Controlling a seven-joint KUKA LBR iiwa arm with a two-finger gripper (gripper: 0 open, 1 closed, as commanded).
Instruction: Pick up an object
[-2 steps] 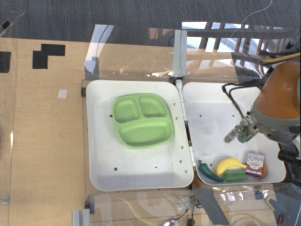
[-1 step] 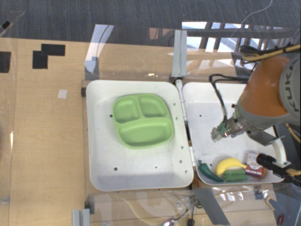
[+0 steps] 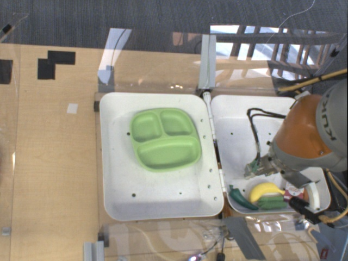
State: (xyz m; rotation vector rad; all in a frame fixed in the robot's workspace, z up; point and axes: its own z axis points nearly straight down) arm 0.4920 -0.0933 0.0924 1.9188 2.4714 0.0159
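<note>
My gripper (image 3: 258,168) hangs low in the right bin (image 3: 234,118), under the grey arm with its orange band (image 3: 302,129). Just below it, at the bin's near edge, lies a yellow banana (image 3: 266,190). A dark green vegetable-shaped item (image 3: 243,196) lies to the banana's left, and another green piece (image 3: 273,203) sits under the banana. The gripper is above and slightly left of the banana. Nothing can be seen held in it. The arm hides the right part of this bin.
A light green divided plate (image 3: 165,138) lies in the left bin (image 3: 119,189). A red and white item (image 3: 306,192) rests at the right bin's near right corner. A black cable (image 3: 254,125) loops over the right bin's floor.
</note>
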